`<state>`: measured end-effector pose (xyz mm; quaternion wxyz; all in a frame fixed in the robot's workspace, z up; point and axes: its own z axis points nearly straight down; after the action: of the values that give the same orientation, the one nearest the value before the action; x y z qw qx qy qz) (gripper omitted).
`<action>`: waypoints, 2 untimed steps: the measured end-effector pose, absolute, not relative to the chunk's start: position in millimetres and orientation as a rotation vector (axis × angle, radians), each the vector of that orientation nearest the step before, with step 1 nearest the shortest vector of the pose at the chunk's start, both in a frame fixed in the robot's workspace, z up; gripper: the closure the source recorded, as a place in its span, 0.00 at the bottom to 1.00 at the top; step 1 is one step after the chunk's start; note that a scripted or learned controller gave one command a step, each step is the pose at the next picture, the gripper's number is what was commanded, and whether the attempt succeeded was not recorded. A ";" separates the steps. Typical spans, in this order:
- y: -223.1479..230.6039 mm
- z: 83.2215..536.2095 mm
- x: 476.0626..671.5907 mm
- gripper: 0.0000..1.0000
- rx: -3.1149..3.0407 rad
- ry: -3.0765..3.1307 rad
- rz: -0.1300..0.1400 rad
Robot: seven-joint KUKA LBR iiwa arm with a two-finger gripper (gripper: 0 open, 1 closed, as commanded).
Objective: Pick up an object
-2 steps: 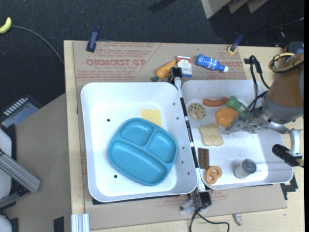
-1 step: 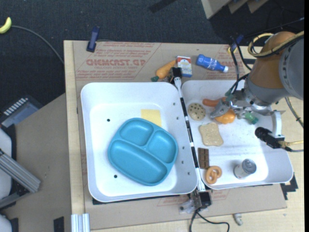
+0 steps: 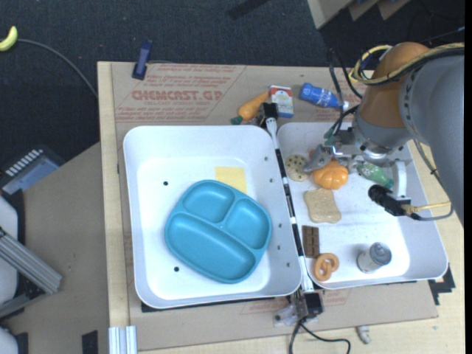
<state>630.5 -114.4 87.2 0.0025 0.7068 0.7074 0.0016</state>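
Note:
My gripper (image 3: 344,153) reaches down into the back of the right bin (image 3: 420,249). An orange fruit (image 3: 330,176) lies just in front of and below it, close to or touching it. A round cookie (image 3: 296,166) sits to the fruit's left, and a slice of bread (image 3: 322,206) lies in front of it. Partly hidden under the wrist is a green item (image 3: 376,172). Nearer the front of this bin are a brown chocolate bar (image 3: 310,240), a pretzel (image 3: 324,265) and a grey can (image 3: 374,257).
The left bin (image 3: 147,161) holds a blue divided plate (image 3: 217,229) and a yellow cheese slice (image 3: 231,176). Behind the bins on the cardboard lie a carrot (image 3: 251,107), a small carton (image 3: 281,100) and a blue bottle (image 3: 318,94).

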 end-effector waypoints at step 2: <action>-143.7 188.0 582.6 1.00 2.219 2.217 0.001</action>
<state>582.6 -143.7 188.0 0.0021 0.7074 0.7068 0.0005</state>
